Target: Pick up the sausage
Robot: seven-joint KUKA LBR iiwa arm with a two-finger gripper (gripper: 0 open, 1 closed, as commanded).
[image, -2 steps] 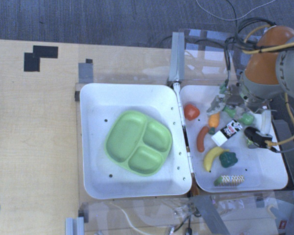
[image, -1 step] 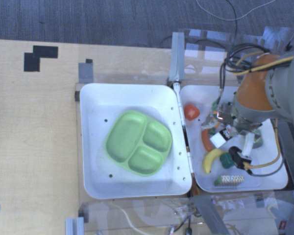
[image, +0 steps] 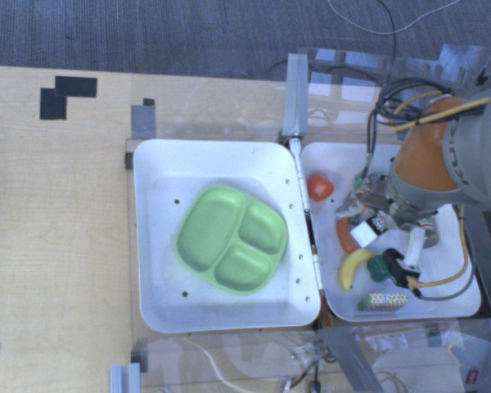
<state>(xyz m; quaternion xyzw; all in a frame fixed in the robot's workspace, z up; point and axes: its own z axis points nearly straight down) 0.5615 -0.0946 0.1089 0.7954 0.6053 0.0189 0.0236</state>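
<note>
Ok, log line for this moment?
arm: over right bin | gripper: above sausage | grasp: unconfirmed | banana: beside

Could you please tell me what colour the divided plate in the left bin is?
The divided plate is light green, in the camera view.

This is a robot lab. A pale wooden surface [image: 57,219] carries two white bins [image: 221,170] fixed in metal brackets [image: 295,97], with black marker squares [image: 65,95] stuck down (likely for the camera). Loose cables [image: 376,11] trail over grey carpet [image: 147,15], and a grey-and-orange industrial arm [image: 442,150] reaches in.
</note>
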